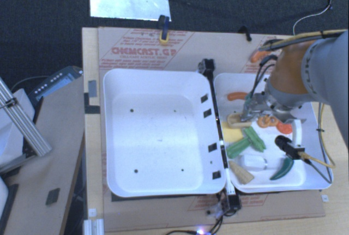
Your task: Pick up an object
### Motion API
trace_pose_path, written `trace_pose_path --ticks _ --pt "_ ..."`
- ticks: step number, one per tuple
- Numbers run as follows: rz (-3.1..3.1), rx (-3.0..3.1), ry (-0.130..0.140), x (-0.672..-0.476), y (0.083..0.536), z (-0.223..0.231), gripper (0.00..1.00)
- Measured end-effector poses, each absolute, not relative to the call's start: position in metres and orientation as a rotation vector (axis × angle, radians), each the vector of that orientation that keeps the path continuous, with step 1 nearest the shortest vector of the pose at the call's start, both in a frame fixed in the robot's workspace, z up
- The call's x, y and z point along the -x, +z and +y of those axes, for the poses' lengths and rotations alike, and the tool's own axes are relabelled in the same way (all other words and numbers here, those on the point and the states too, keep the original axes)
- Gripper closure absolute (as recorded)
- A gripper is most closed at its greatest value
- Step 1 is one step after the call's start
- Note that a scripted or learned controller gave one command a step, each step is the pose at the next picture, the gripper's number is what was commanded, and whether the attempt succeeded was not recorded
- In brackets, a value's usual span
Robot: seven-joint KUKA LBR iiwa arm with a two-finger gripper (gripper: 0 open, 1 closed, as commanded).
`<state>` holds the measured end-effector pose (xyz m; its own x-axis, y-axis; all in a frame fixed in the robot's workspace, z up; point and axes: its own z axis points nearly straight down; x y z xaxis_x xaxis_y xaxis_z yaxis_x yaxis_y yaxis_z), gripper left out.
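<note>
My gripper [247, 112] reaches down into the right bin [311, 176], near its left-centre. Its tip sits just over a tan piece [235, 119] and beside an orange ring [266, 120]. An orange sausage shape [237, 96] lies just behind it. In front of it lie a pale yellow slab [232, 133] and two green pieces [254, 138] [238, 147]. Nearer the front are a white lump [253, 162], a tan wedge [242, 173] and a dark green pepper [282, 168]. No item is visibly lifted.
The left bin [117, 174] adjoins the right one, with black clips [213, 147] along the shared wall. A red-orange item [284, 127] and a white tube [298, 132] lie under the wrist. The arm [322, 73] covers the right bin's back right corner.
</note>
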<state>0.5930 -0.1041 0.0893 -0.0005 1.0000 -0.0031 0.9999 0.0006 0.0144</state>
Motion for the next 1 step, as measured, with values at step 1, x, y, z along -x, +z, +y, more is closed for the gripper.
trace_pose_path --ticks 1 --pt "2.215 -2.211 0.014 -0.5952 0.1009 -0.1044 1.0"
